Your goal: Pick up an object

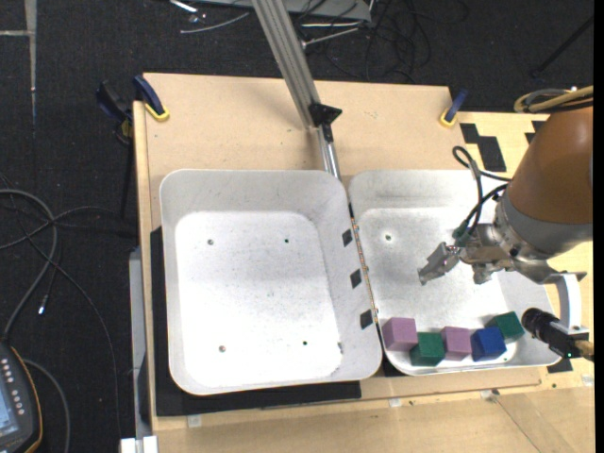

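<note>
Blocks are what I am after, and they are sitting in a row along the near wall of the right bin [415,189]: a purple block [401,330] at the left end, then a green block [430,347], a second purple block [458,341], a blue block [488,343] and a second green block [508,325] tucked toward the corner. My gripper [436,264] is hanging over the bare middle of that bin, well apart from the row and farther from the near wall than any block. I cannot tell whether it is released or clenched; nothing is showing between its tips.

To do this step well, I am judging the left purple block the best target. It has bare bin floor on its left and on its far side, while the others are touching or nearly touching one another. I should be coming straight down over it with the jaws spread across its free sides, not along the row where the green neighbour is crowding in.

Room is tight toward the near wall, since the blocks are lying just beside it, so a finger going down on that side risks catching the rim. The middle of the right bin is giving me plenty of space to line up. The left bin [255,189] is lying beyond the shared divider, away from my path.
</note>
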You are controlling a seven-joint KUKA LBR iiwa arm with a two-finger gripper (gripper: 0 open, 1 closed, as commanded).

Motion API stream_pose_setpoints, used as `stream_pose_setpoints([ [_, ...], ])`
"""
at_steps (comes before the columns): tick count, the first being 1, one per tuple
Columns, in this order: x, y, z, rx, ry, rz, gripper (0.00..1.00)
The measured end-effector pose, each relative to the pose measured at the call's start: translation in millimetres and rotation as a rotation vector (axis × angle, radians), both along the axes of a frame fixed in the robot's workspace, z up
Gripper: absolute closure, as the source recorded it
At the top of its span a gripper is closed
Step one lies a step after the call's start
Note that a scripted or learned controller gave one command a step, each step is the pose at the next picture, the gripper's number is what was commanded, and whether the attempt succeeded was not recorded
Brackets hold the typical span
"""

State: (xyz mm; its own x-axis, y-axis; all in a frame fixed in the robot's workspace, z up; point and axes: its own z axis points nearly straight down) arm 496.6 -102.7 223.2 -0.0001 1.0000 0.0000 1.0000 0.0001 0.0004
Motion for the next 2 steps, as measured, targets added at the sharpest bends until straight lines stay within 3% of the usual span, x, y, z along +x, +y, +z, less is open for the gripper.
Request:
stream_pose_setpoints([
  [1,18.5,-99.6,-117.7,0.000,0.007,-0.005,0.00],
  [2,81.2,-121.5,-128.2,-0.001,-0.003,0.004,0.00],
])
